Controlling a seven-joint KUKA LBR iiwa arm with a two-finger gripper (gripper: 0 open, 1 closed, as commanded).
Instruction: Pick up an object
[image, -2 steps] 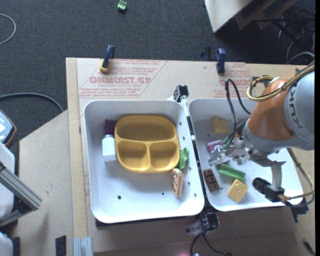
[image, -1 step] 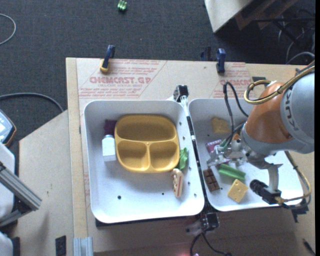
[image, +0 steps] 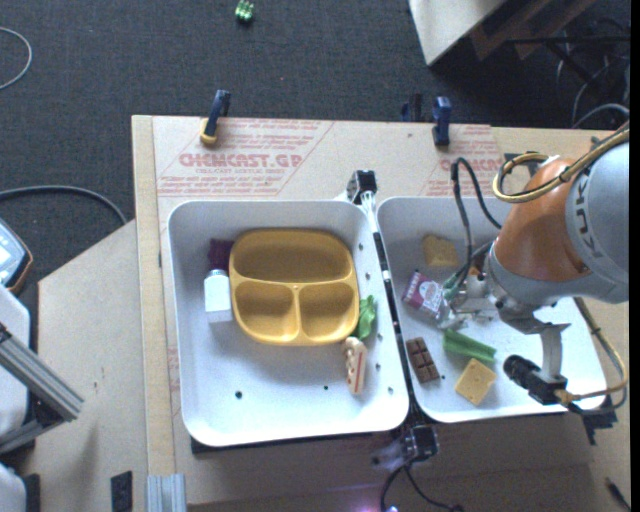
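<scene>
the end effector (image: 458, 312) sits low in the right bin (image: 590, 395), beside the pink packet (image: 423, 294) and green piece (image: 470, 347); its state i cannot tell. crowded items risk a missed grasp.

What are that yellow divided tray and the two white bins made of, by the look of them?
The yellow divided tray looks like moulded plastic: one even colour, rounded compartment walls, a soft sheen. The left bin and the right bin also look like plastic, smooth white with rounded corners and rims, though thin enamelled metal cannot be ruled out from this view.
</scene>
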